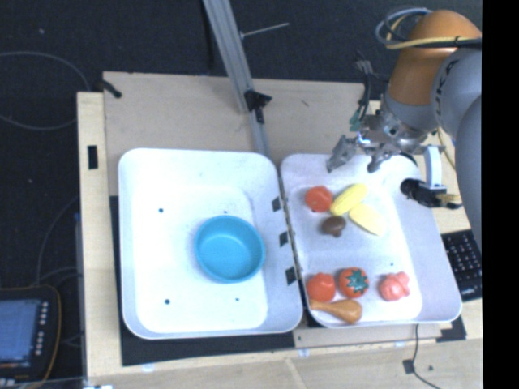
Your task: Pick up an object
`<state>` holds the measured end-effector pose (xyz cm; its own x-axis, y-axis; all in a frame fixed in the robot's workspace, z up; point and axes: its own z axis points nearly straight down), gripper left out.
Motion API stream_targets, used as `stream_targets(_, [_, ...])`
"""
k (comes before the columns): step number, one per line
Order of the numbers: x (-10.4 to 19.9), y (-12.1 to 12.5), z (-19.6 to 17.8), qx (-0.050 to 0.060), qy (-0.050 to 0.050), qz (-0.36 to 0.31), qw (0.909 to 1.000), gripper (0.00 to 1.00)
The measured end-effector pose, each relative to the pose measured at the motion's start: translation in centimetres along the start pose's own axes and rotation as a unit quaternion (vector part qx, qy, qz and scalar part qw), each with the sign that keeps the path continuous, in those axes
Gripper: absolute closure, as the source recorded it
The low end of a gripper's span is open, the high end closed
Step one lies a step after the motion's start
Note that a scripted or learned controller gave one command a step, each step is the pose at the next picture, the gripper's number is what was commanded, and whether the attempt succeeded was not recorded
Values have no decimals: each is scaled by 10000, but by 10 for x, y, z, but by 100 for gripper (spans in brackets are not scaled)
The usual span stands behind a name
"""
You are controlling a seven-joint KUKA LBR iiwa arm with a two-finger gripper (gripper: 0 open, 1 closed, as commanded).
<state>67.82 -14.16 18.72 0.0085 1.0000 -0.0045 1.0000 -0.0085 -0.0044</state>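
Overhead camera: the pincer hangs open and empty above the right bin's far edge, probably poised to descend. Toy foods lie below it, nearest a yellow banana. A blue bowl sits in the left bin.

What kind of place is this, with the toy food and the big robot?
Probably a robot testing lab. A grey and orange robot arm hangs its hand over two white bins on a bench, one bin holding toy food, with cables around.
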Motion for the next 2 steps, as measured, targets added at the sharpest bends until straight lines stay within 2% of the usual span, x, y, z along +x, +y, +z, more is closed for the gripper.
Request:
stream_targets(1, [4,-3,45,1,1,-5,10000,0])
stream_targets(2, [4,-1,27,-55,2,-6,10000,100])
